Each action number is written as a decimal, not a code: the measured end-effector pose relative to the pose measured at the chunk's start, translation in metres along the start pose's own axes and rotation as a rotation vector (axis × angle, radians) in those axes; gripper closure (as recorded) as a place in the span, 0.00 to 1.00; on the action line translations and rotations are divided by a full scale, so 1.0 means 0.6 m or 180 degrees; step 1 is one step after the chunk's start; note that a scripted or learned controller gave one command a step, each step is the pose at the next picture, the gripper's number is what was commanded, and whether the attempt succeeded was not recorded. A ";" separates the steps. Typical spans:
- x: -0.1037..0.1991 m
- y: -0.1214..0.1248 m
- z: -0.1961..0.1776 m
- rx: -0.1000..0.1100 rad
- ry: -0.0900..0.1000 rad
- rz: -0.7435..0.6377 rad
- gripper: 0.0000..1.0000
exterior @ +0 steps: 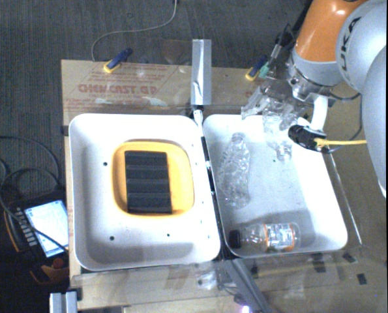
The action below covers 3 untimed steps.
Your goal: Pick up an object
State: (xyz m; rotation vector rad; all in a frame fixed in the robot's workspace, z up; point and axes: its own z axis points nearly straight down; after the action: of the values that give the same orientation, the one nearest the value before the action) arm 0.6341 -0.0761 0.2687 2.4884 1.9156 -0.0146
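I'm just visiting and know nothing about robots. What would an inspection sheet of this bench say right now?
Surface: two white bins side by side, left bin and right bin, on a brown board.
Job's things: crumpled clear bottle and orange-labelled bottle in the right bin; yellow tray with a black insert in the left bin.
Clutter: nothing seen.
Grippers: gripper above the right bin's far edge; jaws too unclear to judge.
Cables: yellow cable by the wrist.
Surroundings: blue clamp; tablet on the floor.
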 end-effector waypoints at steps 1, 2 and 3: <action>-0.001 0.000 -0.014 0.0004 -0.0012 0.0001 1.00; -0.001 0.000 -0.027 0.0012 -0.0023 -0.0001 1.00; -0.001 0.000 -0.041 0.0019 -0.0029 -0.0002 1.00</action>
State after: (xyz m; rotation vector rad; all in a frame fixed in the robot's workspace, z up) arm 0.6339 -0.0764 0.2933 2.4869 1.9157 -0.0317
